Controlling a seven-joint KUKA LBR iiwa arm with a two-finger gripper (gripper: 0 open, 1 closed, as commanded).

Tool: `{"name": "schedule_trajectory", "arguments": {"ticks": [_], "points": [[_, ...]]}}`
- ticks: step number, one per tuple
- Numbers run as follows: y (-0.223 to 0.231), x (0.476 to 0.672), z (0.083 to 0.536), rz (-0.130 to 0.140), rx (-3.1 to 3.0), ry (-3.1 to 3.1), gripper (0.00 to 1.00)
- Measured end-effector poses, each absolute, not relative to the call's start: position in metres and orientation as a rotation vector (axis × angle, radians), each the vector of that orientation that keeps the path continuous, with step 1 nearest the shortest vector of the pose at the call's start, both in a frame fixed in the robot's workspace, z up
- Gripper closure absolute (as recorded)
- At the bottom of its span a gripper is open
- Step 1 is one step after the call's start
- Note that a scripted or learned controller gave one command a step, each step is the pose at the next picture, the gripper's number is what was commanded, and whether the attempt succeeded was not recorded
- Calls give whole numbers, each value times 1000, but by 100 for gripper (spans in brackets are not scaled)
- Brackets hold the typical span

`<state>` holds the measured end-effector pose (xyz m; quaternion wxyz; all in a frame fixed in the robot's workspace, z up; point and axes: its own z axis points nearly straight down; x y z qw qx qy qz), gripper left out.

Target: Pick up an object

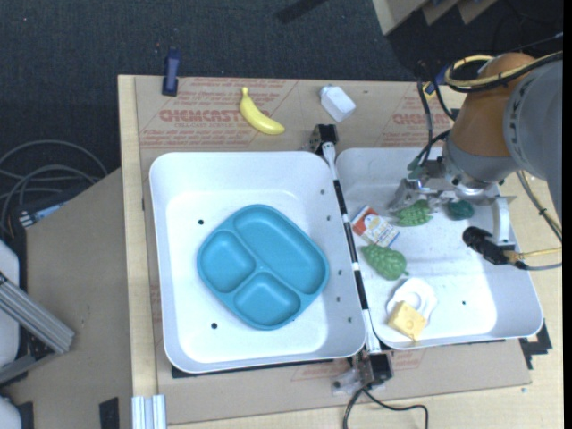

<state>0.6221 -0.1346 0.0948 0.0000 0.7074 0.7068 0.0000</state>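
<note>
Claw (420,193) | we cannot tell its grip | green leaf (413,214) just below it | carton (374,228) lower left | teal bit (459,209) to its right

Arm (527,105): bulky rounded segments, matte grey shell on the outer part. Broad orange band (483,119) wraps the section above the wrist, glossy, with a lighter highlight on top. Wrist flange below the band is pale grey metal. Yellow cable (465,68) loops above the orange section; thin black cables run down beside it at the left. Gripper (429,189): small, silvery-grey metal parts, compact next to the arm. Finer detail too blurred to read.
</note>
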Motion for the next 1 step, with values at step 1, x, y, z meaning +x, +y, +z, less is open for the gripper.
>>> {"name": "schedule_trajectory", "arguments": {"ticks": [1], "points": [[-35,599,186,4,2217,2224,100]]}}
